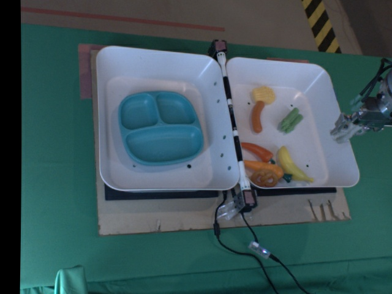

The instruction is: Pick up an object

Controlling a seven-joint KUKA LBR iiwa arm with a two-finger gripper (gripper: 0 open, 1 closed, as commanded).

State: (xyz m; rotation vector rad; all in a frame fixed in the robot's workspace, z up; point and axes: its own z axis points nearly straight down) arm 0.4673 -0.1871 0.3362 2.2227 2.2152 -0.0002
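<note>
Two shallow white bins sit side by side on a sheet of cardboard (184, 222) over a green table (55, 164). The left bin (107, 72) holds a teal divided plate (161, 127), lying flat near its middle. The right bin (324, 90) holds the toy food. A yellow corn piece (263, 94) lies toward the far edge, and a small sausage (257, 116) lies just beneath it, running lengthwise toward the near edge. A green bean pod (290, 120) lies near the bin's middle, apart from the rest. Toward the near edge, a red-orange pepper (257, 151) lies close to the divider between the bins, with a carrot (254, 165) just below it, an orange pretzel-like ring (267, 176) touching the carrot, and a yellow banana (292, 165) slanting toward the near right corner. The gripper (344, 132) hangs over the right rim of the right bin, well apart from every piece of food, with nothing between its fingers; whether they are spread or pressed together I cannot tell at this size. A black cable (245, 241) trails from the near end of the divider across the cardboard and the table.
</note>
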